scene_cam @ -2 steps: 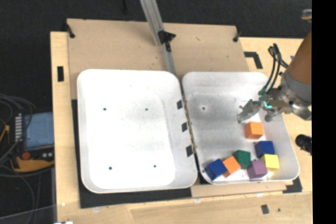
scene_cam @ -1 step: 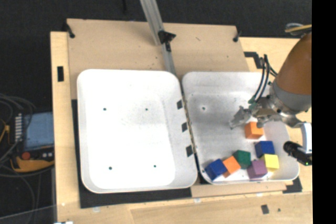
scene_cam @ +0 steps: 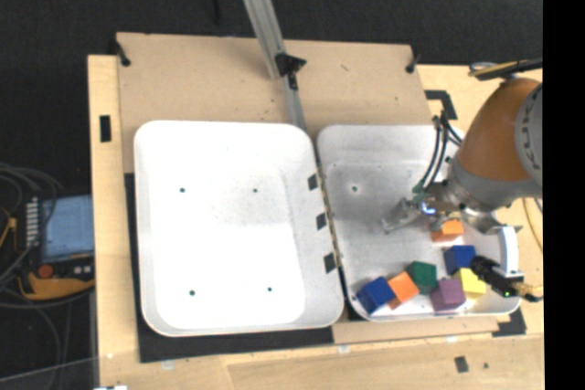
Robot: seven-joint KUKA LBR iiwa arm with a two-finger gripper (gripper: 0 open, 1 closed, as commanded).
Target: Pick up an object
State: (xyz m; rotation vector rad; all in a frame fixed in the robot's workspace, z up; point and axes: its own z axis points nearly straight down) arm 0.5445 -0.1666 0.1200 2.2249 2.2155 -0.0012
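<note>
My gripper [scene_cam: 405,215] hangs low over the middle of the right bin [scene_cam: 366,160], under the grey arm with its orange band [scene_cam: 489,142]. An orange block [scene_cam: 446,231] lies just to the right of the gripper, partly under the wrist. Further blocks crowd the bin's front right corner: a blue block [scene_cam: 375,294], a second orange block [scene_cam: 403,287], a green block [scene_cam: 422,274], a purple block [scene_cam: 448,293], a yellow block [scene_cam: 473,281] and another blue block [scene_cam: 460,258]. I see nothing held in the gripper.
The left bin [scene_cam: 228,224] sits beside the right one, a dividing rim with dark clips [scene_cam: 322,219] between them. A slanted metal rail [scene_cam: 260,9] rises behind the bins. Cables and a small box [scene_cam: 55,237] lie off the bench's left edge.
</note>
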